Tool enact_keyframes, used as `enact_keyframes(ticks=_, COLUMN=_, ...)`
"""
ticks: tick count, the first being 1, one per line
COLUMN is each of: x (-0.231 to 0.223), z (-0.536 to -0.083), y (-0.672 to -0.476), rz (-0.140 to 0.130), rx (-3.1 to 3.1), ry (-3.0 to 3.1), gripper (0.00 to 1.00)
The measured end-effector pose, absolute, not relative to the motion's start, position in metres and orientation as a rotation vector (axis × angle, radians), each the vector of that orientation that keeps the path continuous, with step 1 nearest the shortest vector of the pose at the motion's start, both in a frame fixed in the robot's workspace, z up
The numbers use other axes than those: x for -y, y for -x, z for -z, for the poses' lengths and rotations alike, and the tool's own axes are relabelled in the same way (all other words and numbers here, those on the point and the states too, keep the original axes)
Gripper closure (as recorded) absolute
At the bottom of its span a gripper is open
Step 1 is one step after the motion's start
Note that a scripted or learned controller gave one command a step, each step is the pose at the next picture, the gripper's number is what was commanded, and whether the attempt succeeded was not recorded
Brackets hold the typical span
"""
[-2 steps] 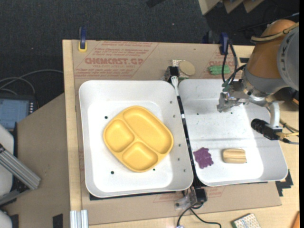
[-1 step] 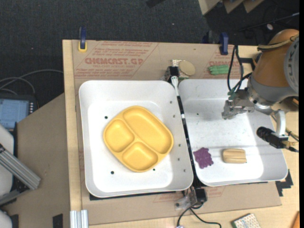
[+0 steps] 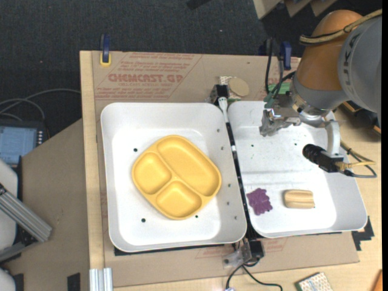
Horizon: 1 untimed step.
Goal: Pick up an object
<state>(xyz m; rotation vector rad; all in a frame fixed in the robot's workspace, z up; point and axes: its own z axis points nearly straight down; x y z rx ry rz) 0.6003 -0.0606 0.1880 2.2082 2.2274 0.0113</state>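
Observation:
Two small objects lie near the front of the right bin (image 3: 345,220): a purple bunch of grapes (image 3: 259,200) and, to its right, a tan bread-like block (image 3: 299,199). My gripper (image 3: 274,126) hangs over the far part of that bin, well behind both objects and touching neither. Nothing shows in it. The grey and orange arm (image 3: 330,59) comes in from the upper right.
In the left bin (image 3: 115,162) lies a yellow divided plate (image 3: 175,176). A black cylindrical part with cables (image 3: 321,156) juts from the wrist over the right bin's middle right. Cardboard (image 3: 151,77) underlies both bins.

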Motion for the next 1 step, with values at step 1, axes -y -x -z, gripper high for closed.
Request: enact_keyframes(ticks=1, x=0.0892, z=-0.1987, y=-0.6021, rz=-0.002, rx=-2.216, ry=-2.220, gripper=1.00)
